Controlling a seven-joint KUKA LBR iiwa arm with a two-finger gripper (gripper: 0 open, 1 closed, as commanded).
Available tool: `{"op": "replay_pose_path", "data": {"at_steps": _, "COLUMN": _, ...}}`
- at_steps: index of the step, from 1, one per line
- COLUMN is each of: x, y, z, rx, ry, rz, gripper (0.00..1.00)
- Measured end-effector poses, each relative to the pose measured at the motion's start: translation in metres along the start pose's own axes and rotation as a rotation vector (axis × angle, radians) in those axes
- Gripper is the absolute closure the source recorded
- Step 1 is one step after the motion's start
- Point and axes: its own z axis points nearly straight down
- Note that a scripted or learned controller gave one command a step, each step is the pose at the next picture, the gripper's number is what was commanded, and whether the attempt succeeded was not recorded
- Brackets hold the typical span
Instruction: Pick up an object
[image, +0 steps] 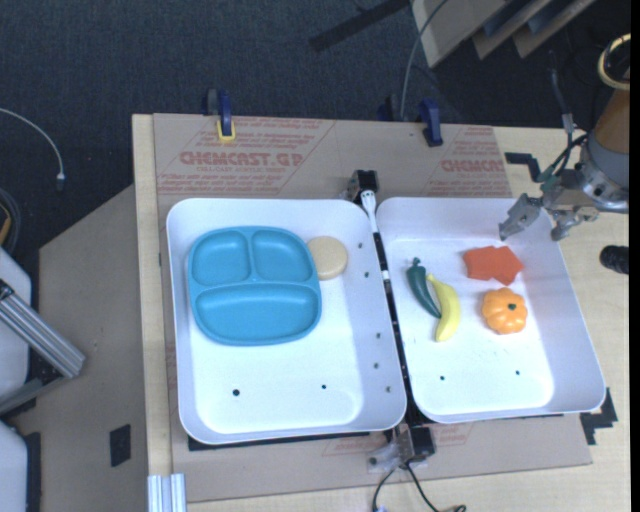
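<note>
Bench: a brown board (300, 150) sits on top of a pale wooden table, with red lettering printed along its far edge. Two blue clamps (222, 108) pin that far edge down.

Floor: dark blue-grey carpet behind the bench, with a thin white cable (45, 140) looping over it on the left side.

Left bin (270, 400): shallow and white, holding a blue divided tray (255, 285) with three compartments. A round cream-coloured disc (328, 257) lies just beside the tray's far right corner, pretty much touching it.

Right bin (480, 390): also white, pushed up against the left bin along a black seam between them.

Stuff in the right bin: a green chilli pepper (420, 283) and a banana (447, 308) lie side by side near the bin's left wall, touching. A flat orange-red piece (493, 264) lies further right, with a small orange pumpkin (504, 311) just in front of it.

Arm: comes in from the right, mostly out of frame up there.

Gripper (541, 219): hangs over the far right corner of the right bin, both fingers spread apart with nothing between them.

Gripper vs objects: the orange-red piece is the closest, sitting near the claw, a little forward and to the left. The pumpkin is further out, and the pepper and banana are well apart from it.
</note>
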Motion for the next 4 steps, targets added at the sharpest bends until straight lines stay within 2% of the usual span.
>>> {"op": "replay_pose_path", "data": {"at_steps": 1, "x": 0.001, "y": 0.004, "z": -0.009, "rx": -0.015, "ry": -0.004, "rz": -0.004, "gripper": 0.00}}
{"op": "replay_pose_path", "data": {"at_steps": 2, "x": 0.007, "y": 0.004, "z": 0.035, "rx": -0.009, "ry": -0.001, "rz": -0.004, "gripper": 0.00}}
{"op": "replay_pose_path", "data": {"at_steps": 3, "x": 0.002, "y": 0.001, "z": 0.077, "rx": -0.014, "ry": -0.003, "rz": -0.002, "gripper": 0.00}}
{"op": "replay_pose_path", "data": {"at_steps": 4, "x": 0.003, "y": 0.006, "z": 0.088, "rx": -0.021, "ry": -0.001, "rz": -0.005, "gripper": 0.00}}
